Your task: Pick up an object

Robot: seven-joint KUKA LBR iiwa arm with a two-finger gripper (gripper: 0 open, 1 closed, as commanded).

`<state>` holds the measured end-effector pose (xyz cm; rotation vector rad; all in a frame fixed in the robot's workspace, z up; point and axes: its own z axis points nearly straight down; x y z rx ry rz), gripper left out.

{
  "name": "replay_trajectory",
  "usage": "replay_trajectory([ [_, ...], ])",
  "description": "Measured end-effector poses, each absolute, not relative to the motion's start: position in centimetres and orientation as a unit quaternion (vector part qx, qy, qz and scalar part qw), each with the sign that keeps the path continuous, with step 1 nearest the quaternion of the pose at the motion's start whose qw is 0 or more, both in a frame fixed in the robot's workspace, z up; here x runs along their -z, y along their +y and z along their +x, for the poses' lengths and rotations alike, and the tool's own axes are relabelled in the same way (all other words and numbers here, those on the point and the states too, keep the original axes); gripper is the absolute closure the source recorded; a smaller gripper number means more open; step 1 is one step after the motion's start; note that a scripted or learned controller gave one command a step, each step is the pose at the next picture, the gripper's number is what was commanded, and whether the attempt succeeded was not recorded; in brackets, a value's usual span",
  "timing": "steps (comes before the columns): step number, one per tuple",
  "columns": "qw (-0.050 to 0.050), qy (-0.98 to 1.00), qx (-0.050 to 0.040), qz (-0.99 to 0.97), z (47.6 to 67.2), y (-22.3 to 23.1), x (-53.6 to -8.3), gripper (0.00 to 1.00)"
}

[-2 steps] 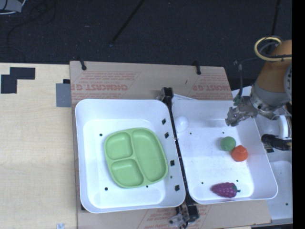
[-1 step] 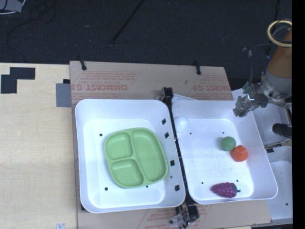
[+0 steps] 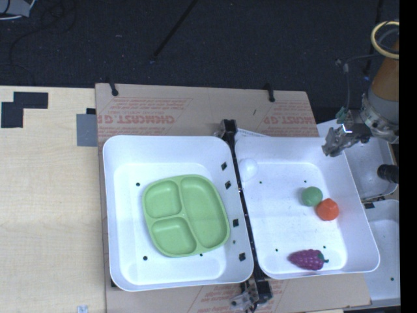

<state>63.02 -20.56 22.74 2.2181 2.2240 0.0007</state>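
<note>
Green ball (image 3: 312, 196) lies toward the right bin (image 3: 273, 240) centre from the end effector (image 3: 335, 142), whose spread I cannot tell.

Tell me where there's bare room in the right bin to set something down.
The right bin's left and middle floor is bare, from the centre divider to the green ball. It is crowded along the right wall: green ball touching orange ball, purple grapes near the front.

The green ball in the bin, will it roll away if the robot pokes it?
Probably yes. The green ball looks round and smooth, so a nudge would likely send it rolling. It lies right next to the orange ball, so it may bump that one. The right bin wall should stop it.
</note>
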Motion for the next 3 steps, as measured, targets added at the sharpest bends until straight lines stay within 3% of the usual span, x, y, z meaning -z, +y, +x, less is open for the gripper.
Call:
replay_trajectory([
  [3, -0.003, 0.708, 0.0014, 0.706, 58.4, -6.1, -22.7, 1.0],
])
